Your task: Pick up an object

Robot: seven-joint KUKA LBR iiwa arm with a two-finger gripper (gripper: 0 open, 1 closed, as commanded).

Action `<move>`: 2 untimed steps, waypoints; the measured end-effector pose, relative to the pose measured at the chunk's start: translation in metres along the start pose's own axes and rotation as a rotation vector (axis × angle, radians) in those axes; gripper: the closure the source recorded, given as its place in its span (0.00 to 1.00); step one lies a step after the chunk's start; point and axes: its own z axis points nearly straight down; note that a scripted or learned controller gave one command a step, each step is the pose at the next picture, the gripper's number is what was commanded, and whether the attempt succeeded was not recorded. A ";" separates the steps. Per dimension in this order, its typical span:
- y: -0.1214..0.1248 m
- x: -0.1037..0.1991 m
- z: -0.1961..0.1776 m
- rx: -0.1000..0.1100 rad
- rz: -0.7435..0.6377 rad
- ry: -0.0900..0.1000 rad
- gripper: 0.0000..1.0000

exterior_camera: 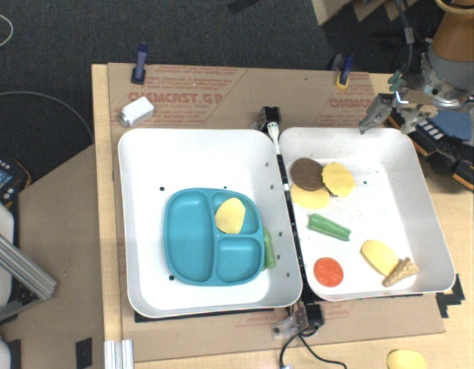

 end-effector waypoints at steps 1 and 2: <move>0.001 0.000 -0.012 -0.004 -0.001 -0.002 1.00; -0.019 0.003 -0.130 -0.015 -0.001 -0.004 1.00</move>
